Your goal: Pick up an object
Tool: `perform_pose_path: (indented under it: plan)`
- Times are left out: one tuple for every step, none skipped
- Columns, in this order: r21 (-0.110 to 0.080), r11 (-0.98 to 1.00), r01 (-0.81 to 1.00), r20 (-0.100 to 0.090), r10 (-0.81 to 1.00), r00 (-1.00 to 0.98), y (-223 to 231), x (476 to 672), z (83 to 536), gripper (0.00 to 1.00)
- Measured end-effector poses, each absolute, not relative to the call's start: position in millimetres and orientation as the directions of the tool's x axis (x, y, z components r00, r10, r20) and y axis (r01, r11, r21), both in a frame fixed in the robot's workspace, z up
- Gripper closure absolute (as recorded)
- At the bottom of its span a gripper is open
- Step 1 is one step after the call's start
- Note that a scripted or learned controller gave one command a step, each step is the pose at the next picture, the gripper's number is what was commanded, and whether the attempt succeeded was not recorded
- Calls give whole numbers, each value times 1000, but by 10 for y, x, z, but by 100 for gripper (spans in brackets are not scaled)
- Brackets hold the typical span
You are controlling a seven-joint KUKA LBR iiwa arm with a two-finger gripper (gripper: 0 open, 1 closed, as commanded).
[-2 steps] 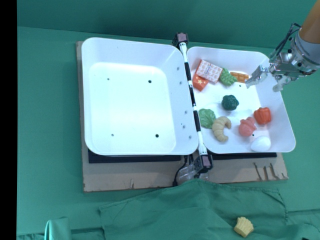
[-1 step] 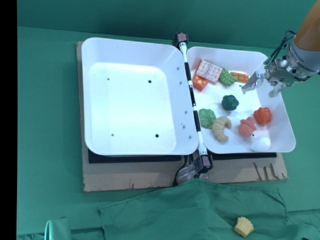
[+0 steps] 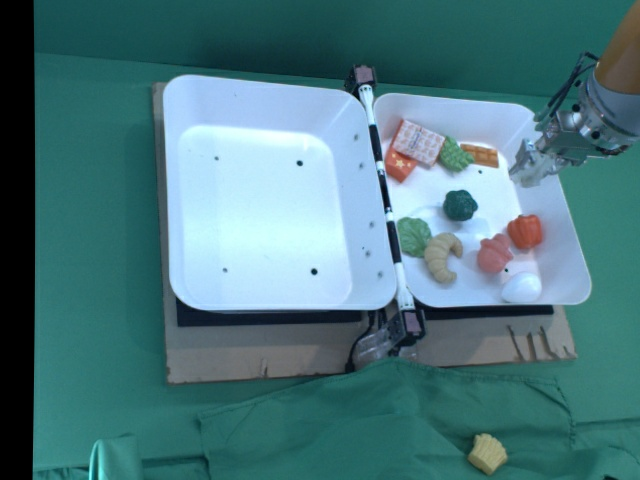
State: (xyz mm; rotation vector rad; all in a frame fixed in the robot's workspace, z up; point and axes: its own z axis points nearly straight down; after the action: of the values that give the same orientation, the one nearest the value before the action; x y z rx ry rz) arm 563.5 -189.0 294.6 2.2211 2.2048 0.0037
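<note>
Yellow toy (image 3: 487,454) beyond bins, pincer (image 3: 528,168) over rim.

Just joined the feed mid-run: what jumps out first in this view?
The right bin holds a bright scatter of toy food: a dark green broccoli at its middle, a tan croissant below it, an orange pepper by the right wall. The gripper hangs over that bin's upper right part. The left bin is bare white.

Soft, even light is falling from above, casting only faint shadows. The left bin (image 3: 265,193) is glaring bright white across its floor, washing out detail. The green cloth (image 3: 400,423) is looking dull. Small toys are appearing slightly soft and grainy.
</note>
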Motion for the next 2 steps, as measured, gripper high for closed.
perform_pose_path:
  plan:
    - [5, -3, 1000, 0, 1000, 3, -1645, 5146, 3291, 100]
    - [14, 1, 1000, -2, 1000, -1, -1251, 4729, 4194, 100]
